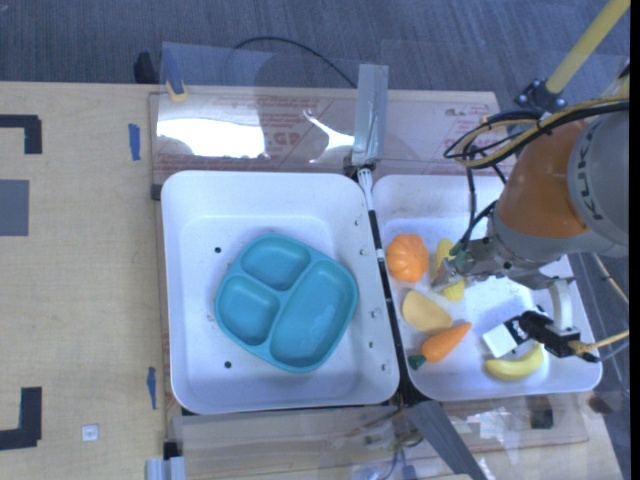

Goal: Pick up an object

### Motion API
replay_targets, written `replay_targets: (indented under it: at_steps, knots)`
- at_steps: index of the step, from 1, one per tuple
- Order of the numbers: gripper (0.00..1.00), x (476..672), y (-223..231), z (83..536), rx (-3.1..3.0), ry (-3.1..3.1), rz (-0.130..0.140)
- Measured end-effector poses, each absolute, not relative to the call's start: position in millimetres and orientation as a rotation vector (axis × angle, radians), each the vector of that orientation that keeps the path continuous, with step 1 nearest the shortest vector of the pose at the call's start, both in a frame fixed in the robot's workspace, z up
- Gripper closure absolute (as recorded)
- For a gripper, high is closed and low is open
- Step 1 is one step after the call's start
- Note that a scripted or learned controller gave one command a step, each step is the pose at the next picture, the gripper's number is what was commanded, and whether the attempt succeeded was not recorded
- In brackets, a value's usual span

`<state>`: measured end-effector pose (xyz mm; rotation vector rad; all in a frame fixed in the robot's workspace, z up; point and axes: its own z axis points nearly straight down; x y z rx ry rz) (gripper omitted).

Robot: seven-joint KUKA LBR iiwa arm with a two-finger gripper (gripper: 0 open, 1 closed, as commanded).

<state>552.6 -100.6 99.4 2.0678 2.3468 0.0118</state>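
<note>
Teal divided plate has the left bin all to itself, so nothing over there matters much for a pick. All the small stuff is crowded into the right bin, and that's where the gripper is, low near the middle with the arm reaching in from the right.

My guess is it's going for the small yellow piece, which is right at the gripper and partly hidden under it. From this angle I can't tell whether the grip is spread or closed, or whether anything is actually pinched, so I wouldn't call it held.

The neighbours are tight. The orange round fruit is just beside it on the left, the pale yellow lump sits just below, and the carrot lies tilted next to that. The banana is off toward the near right corner, further apart. I'd say the orange fruit and the lump are the ones most likely to get bumped. The table around the bins is pale wood with dark tape marks.
</note>
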Motion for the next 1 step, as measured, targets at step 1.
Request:
replay_targets:
  at_steps: [1]
  knots:
    - [1.00,593.7,-72.7,204.4,2.213,2.220,0.011]
